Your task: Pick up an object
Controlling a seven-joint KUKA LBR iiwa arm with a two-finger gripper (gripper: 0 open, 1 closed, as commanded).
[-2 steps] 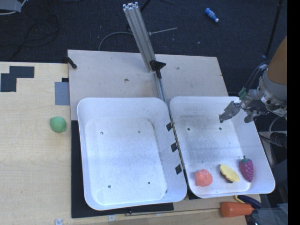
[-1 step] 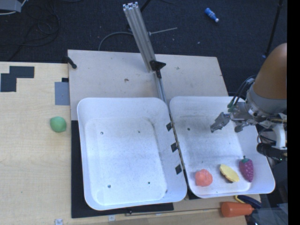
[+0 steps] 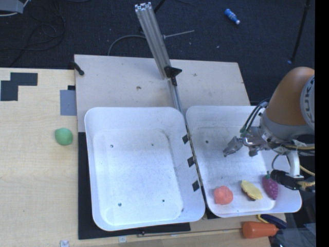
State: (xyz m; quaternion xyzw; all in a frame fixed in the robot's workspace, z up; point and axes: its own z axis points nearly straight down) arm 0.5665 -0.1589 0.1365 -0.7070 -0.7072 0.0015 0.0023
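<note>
The gripper (image 3: 232, 147) hangs over the middle of the right bin (image 3: 216, 118); whether it is parted or closed I cannot tell at this angle, and nothing is visibly held. From it, at 6 o'clock, 3 objects line the bin's near edge: a red-orange lump (image 3: 223, 195), a yellow piece (image 3: 251, 190) and what may be a purple grape bunch (image 3: 270, 187). Further at 9 o'clock lies the left bin (image 3: 134, 118), and beyond it a green ball (image 3: 64, 136) on the bench (image 3: 31, 179).
</note>
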